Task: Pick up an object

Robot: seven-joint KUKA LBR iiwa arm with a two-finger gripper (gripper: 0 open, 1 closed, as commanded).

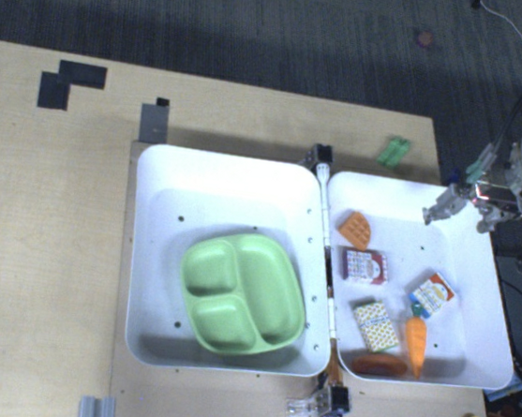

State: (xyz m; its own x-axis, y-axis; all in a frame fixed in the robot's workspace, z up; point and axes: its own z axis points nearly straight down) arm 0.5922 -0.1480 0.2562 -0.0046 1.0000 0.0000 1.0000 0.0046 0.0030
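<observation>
Nearest the lens, along the bottom edge of the right bin [496,369], lie a brown sausage-shaped piece [380,365] and, touching its right end, an orange carrot-shaped toy [415,345] standing nearly upright in the view. Up at that bin's top right corner hover the fingers [462,208], two slim grey prongs spread apart with nothing between them, poised over bare white plastic near the rim; behind them the grey wrist and an orange band run off to the right. Outward from there, the closest item is a small white carton [431,295] with blue and red print, tilted, just above the carrot. Left of it sit a flat patterned packet [376,325], a dark red rectangular packet [364,266] with a pale label, and a ridged orange waffle-like piece [355,229] near the divider between the bins. All of these rest loose on the smooth bin floor, well apart from the fingers. Across the divider, the left bin [164,191] holds a pale green plate [243,292] with rounded corners and three compartments, turned at a slant. Both bins sit on a light wooden surface [39,251], where a small green object [393,152] lies beyond the right bin's far rim.
</observation>
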